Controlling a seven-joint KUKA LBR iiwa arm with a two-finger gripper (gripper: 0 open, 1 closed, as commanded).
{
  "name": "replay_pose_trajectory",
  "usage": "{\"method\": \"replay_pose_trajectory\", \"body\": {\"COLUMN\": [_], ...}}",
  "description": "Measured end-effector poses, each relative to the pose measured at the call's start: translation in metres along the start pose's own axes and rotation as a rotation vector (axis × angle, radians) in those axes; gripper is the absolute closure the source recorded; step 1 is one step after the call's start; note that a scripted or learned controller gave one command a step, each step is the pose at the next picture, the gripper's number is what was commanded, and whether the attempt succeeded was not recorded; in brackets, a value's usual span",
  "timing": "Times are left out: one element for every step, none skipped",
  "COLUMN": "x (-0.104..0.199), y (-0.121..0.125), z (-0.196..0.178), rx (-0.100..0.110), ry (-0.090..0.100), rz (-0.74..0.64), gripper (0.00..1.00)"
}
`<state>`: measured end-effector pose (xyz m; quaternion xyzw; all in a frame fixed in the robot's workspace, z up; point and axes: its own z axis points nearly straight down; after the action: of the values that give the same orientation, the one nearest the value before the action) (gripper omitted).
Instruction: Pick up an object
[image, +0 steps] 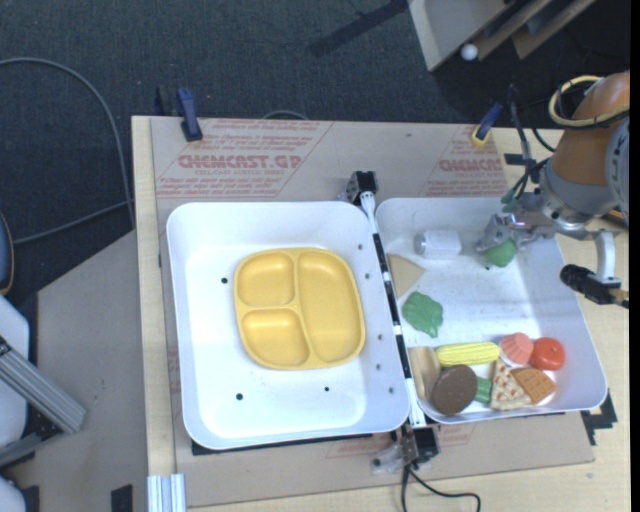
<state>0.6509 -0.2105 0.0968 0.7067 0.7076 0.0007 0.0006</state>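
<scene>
Both bins (200, 400): smooth white plastic, slight sheen. Yellow divided plate (298, 306): glossy plastic. Counter (300, 160) beneath the bins: matt brown printed board, probably cardboard. Arm's wrist (585, 165): smooth grey metal, seemingly.

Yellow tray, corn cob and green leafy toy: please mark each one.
Yellow tray (300, 306), camera view, centre divider.
Corn cob (467, 352), camera view, middle.
Green leafy toy (423, 313), camera view, centre.
</scene>
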Motion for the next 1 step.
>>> {"method": "replay_pose_trajectory", "body": {"x": [0.0641], "y": [0.0166], "z": [-0.0253], "rx": [-0.002], "ry": [0.0], "rz": [0.0], "gripper": [1.0]}}
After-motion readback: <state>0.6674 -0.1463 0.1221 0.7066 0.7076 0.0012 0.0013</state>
